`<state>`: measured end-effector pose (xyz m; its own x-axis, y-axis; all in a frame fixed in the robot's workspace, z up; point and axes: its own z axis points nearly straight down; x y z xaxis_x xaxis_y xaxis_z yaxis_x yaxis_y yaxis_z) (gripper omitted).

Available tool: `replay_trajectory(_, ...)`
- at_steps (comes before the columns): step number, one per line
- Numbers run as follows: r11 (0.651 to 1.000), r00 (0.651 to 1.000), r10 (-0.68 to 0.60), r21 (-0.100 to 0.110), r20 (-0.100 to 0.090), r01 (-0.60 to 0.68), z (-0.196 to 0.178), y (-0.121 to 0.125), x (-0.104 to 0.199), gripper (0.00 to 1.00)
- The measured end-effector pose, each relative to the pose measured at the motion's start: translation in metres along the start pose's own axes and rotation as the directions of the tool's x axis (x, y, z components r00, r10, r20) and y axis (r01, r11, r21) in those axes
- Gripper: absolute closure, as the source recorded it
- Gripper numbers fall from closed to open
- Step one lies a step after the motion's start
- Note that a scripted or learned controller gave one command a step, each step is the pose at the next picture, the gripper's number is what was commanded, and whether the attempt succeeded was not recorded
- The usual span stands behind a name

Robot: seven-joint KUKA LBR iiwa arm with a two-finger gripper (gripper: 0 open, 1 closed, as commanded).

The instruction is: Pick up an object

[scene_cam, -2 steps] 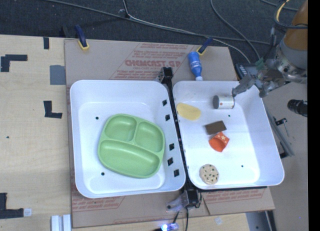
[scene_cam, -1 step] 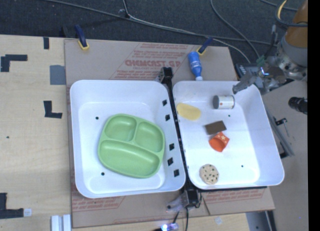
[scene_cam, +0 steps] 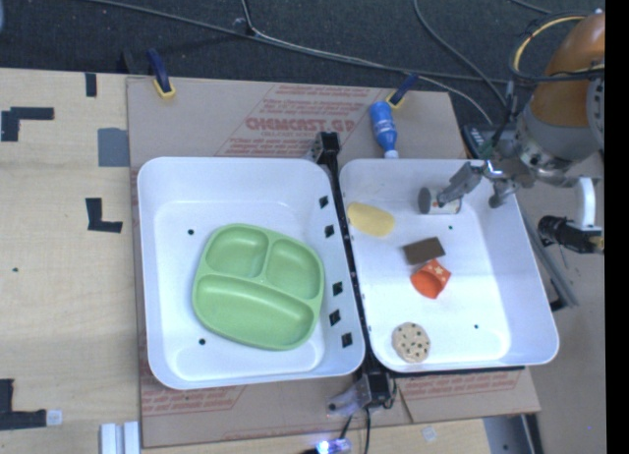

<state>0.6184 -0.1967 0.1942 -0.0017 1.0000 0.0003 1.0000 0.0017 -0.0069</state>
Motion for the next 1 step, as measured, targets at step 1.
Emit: replay_trajectory(1, 1.0, 1.0, -0.001, -0.003, 0.001, 0.001, 0.0446, 0.005, 0.0028, 0.0)
